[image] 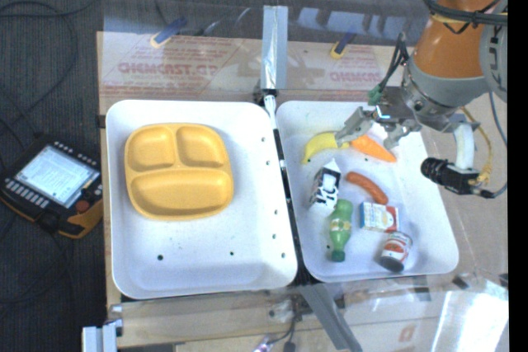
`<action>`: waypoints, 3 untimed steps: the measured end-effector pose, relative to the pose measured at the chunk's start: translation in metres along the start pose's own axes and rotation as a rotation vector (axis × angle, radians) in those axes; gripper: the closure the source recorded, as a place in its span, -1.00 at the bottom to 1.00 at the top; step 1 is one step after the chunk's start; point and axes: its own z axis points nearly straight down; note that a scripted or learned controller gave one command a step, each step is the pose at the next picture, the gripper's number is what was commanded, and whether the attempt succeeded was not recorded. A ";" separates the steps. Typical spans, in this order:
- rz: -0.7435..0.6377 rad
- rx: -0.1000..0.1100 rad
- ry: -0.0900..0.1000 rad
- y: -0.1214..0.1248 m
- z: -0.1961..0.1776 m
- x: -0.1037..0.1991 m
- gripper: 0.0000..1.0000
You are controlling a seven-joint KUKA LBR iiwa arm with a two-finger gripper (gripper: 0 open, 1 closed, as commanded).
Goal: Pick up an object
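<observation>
Camera view: orange plastic carrot [373, 148] lies in right white bin [429, 260], near back, beside yellow banana [319, 146]. Gripper [373, 130] hovers w/ fingers spread open directly over carrot, holding nothing.

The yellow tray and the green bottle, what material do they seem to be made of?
The yellow tray, with three compartments, looks like moulded plastic with a matte finish: its colour is even, its edges are rounded, and it shows no sharp glare. The green bottle also looks like plastic, slightly glossy, with a pale label in its middle; it is too small in the view to be sure.
</observation>
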 end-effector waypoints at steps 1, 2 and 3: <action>0.167 0.000 0.001 -0.009 0.064 -0.069 -1.00; 0.060 -0.007 0.000 -0.049 0.166 -0.076 -1.00; 0.059 -0.005 -0.001 -0.048 0.158 -0.076 1.00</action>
